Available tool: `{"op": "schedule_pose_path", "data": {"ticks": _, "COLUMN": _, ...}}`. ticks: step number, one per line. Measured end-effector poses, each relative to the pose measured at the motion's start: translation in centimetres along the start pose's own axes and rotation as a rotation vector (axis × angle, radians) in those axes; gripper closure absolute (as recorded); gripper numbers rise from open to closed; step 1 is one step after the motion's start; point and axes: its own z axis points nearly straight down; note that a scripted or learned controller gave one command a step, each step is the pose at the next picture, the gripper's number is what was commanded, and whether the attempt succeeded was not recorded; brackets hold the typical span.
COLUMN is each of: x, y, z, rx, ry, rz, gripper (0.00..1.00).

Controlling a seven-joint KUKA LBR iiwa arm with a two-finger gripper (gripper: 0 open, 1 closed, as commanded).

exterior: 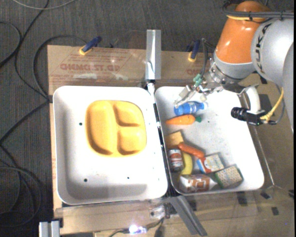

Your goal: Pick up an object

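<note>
Brown board bench on dark carpet strewn with cables

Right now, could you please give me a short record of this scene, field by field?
left bin: holds a yellow tray
right bin: blue bottle, carrot, can, small packages
gripper: over right bin's far end, just above the blue bottle
grasp: cannot tell
</note>
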Motion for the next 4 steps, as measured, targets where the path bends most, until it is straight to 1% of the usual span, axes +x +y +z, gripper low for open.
{"op": "schedule_pose_path", "data": {"ticks": 1, "x": -2.8, "y": 1.4, "z": 2.5, "rx": -0.001, "ry": 0.000, "rz": 0.033, "gripper": 0.00}}
{"op": "schedule_pose_path", "data": {"ticks": 2, "x": -7.3, "y": 1.6, "z": -12.3, "rx": -0.004, "ry": -0.005, "rz": -0.116, "gripper": 0.00}}
{"op": "schedule_pose_path", "data": {"ticks": 3, "x": -6.3, "y": 1.5, "z": 1.4, "rx": 0.000, "ry": -0.002, "rz": -0.220, "gripper": 0.00}}
{"op": "schedule_pose_path", "data": {"ticks": 4, "x": -4.3, "y": 0.1, "z": 12.4, "rx": -0.009, "ry": -0.007, "rz": -0.473, "gripper": 0.00}}
